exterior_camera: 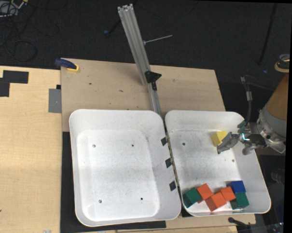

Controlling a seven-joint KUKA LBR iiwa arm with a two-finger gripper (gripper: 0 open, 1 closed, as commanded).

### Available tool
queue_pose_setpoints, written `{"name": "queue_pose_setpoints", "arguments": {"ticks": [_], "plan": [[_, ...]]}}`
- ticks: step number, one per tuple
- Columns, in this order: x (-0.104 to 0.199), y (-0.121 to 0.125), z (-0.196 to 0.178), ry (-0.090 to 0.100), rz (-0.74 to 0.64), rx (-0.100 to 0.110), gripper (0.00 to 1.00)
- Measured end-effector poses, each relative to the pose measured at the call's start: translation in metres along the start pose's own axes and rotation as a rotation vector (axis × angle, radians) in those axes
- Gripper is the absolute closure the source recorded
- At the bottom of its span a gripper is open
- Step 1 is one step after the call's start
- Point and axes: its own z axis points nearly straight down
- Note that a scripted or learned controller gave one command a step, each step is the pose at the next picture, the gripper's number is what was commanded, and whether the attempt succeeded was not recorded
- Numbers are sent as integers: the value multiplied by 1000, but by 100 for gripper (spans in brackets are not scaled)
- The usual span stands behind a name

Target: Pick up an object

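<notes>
Gripper: gripper (pixel 236 141) hangs low over the right bin's upper right part, reaching in from the right; one dark finger (pixel 225 145) slants down-left, its tip just beside the yellow block.
Gripper state: whether the fingers are parted or closed cannot be made out, and no object shows between them.
Arm: grey wrist with an orange band (pixel 281 98) enters at the right edge, partly cut off.
Near blocks: a cluster lies along the right bin's near wall, touching one another: a green block (pixel 192 196), an orange block (pixel 204 190), a red-orange block (pixel 215 201), a second orange block (pixel 227 193), a blue block (pixel 237 186) and a dark green block (pixel 240 201).
Right bin: white bin (pixel 198 140), shallow, with a speckled floor; holds the cluster and the yellow block.
Yellow block: yellow block (pixel 219 137) lies apart from the cluster, in the bin's far right part, left of the gripper; its right side is partly covered by the finger.
Left bin: white bin (pixel 114 170) touches the right bin along their shared edge, where small black clips (pixel 168 162) sit.
Far bench: a metal rail (pixel 137 43) slants upward from between the bins; a small blue and yellow object (pixel 67 64) lies at the far left corner, too small to identify.
</notes>
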Motion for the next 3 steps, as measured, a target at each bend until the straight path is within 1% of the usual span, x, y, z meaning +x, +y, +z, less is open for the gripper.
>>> {"name": "queue_pose_setpoints", "arguments": {"ticks": [1,2,3], "plan": [[-1,0,-2,-1,3,-5,0],[7,6,49,0,5,1,0],[16,9,106,0,8,2,0]]}}
